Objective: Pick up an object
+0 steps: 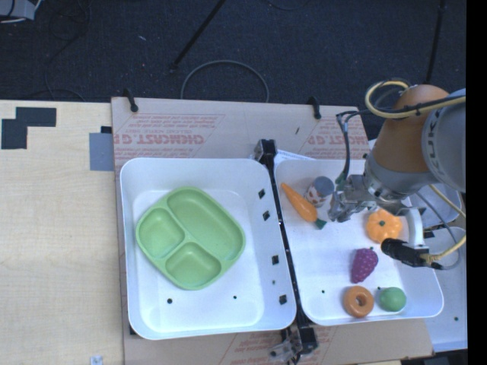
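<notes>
claw (340, 206) sits low in right bin (327, 310) centre-right of frame, beside carrot (299, 202) and grey-capped figure (319, 191); finger state can't tell.

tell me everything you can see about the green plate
The green plate is a light green tray with rounded corners, looking like smooth plastic. Raised ridges split it into three compartments: one large along the upper right, two smaller at left and bottom. Nothing lies in them. It lies flat and face up, turned at a slant, on the floor of the left bin, near its middle. Nothing but the bin touches it.
</notes>
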Available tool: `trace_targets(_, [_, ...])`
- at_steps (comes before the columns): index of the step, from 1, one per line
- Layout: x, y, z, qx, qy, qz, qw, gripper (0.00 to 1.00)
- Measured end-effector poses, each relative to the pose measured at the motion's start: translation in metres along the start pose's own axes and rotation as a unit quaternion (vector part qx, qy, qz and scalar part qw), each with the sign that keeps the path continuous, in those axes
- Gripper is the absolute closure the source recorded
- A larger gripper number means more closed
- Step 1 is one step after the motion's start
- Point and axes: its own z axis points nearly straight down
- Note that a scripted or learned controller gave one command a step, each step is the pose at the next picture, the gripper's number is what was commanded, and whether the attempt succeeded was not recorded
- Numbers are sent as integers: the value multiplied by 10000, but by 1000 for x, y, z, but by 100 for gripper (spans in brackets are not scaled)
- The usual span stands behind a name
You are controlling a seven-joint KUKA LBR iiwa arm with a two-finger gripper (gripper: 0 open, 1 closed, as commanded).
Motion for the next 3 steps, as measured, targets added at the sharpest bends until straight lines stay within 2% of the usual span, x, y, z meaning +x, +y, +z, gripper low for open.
trace_targets(1, [-1,0,-63,-41,-7,-20,10000,100])
trace_targets(2, [-2,1,-89,-33,-6,-20,10000,100])
trace_targets(3, [47,-26,-95,-6,6,-32,10000,100])
